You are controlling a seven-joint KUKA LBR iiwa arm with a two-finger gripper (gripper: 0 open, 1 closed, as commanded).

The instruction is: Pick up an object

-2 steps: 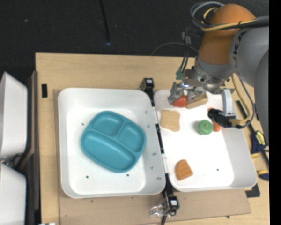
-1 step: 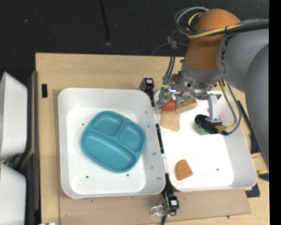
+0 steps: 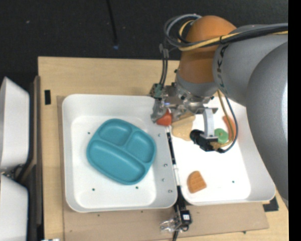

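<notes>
Over the divide between the two bins on the worktop, I see the gripper with a small red piece at its tip. I cannot tell whether its grasp is spread or closed. Left bin: a teal divided plate. Right bin: a tan piece, a green piece, and an orange-brown piece well apart from both.

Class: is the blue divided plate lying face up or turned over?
Face up: the blue divided plate shows its hollow compartments and raised dividers, flat in the left bin.
</notes>
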